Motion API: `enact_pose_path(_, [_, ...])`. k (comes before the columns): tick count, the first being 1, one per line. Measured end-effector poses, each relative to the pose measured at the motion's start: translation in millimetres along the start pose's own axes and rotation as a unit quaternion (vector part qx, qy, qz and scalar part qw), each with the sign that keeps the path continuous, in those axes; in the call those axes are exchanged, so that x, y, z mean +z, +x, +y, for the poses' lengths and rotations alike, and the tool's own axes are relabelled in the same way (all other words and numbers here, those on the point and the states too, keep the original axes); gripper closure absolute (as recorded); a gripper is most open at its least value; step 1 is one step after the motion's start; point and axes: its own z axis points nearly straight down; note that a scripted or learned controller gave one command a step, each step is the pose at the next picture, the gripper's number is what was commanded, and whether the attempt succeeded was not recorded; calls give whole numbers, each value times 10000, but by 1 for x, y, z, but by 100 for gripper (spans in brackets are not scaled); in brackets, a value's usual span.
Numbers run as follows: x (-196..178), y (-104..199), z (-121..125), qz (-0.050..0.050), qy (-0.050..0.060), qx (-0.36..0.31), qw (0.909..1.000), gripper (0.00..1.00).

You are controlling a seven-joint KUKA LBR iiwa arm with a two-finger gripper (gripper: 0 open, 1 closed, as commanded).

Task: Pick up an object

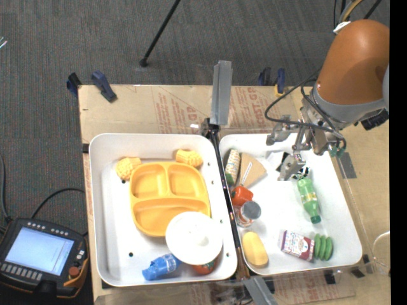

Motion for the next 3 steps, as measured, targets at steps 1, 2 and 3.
enact_pose_path(1, [142, 50, -38, 65, -11, 218, 9997, 0])
enact_pose_path(2, [169, -14, -67, -1, 0, 13, 10000, 0])
enact_pose_path(3, [168, 3, -128, -12, 2, -755, 9971, 0])
